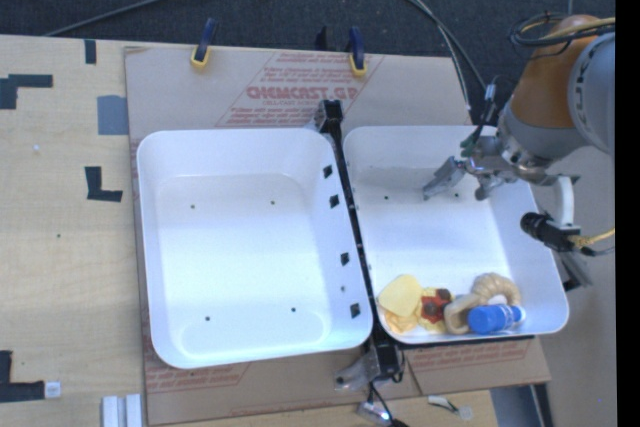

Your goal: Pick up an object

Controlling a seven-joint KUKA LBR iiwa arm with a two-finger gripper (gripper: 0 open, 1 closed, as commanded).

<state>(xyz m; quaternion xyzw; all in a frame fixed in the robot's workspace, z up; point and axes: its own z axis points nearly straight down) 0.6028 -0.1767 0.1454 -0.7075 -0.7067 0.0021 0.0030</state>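
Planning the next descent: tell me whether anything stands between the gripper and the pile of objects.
Nothing visible does. The gripper hangs over the right bin's far end; bare bin floor separates it from the pile at the near edge.

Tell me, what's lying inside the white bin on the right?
In the right bin, a small pile sits against the near edge: a yellow piece, a red-and-orange item, a tan ring-shaped thing and a blue object. They overlap, so anything underneath them is hidden.
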